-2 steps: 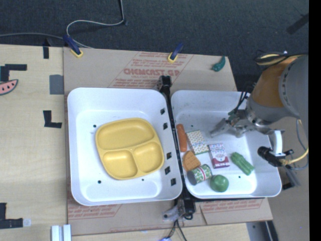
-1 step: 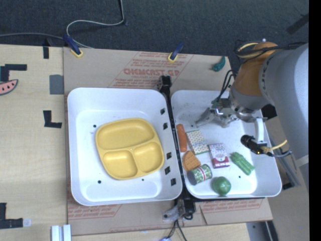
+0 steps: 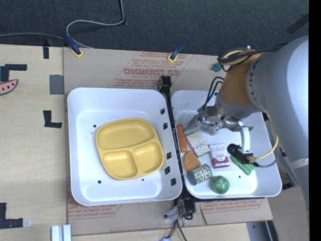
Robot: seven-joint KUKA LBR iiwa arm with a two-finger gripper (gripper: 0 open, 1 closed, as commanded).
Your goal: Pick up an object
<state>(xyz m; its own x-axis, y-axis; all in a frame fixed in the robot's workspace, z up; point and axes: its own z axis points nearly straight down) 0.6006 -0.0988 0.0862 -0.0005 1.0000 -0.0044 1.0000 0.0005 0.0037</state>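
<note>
I'm seeing the arm (image 3: 273, 84) reaching in from the right, gripper (image 3: 206, 120) hanging over the right bin (image 3: 268, 185) w/ nothing visibly between its fingers. Below it are lying a carrot (image 3: 181, 138), checkered packet (image 3: 197, 143), can (image 3: 200, 174), green ball (image 3: 219, 184). Left bin (image 3: 80, 149) is holding a yellow divided tray (image 3: 129, 147).

Wooden tabletop (image 3: 30, 149) marked with black tape (image 3: 49, 118), covered by a cardboard sheet (image 3: 115, 69) held with yellow clamps (image 3: 175, 54); dark carpet (image 3: 175, 9) beyond, crossed by a cable (image 3: 95, 23).
</note>
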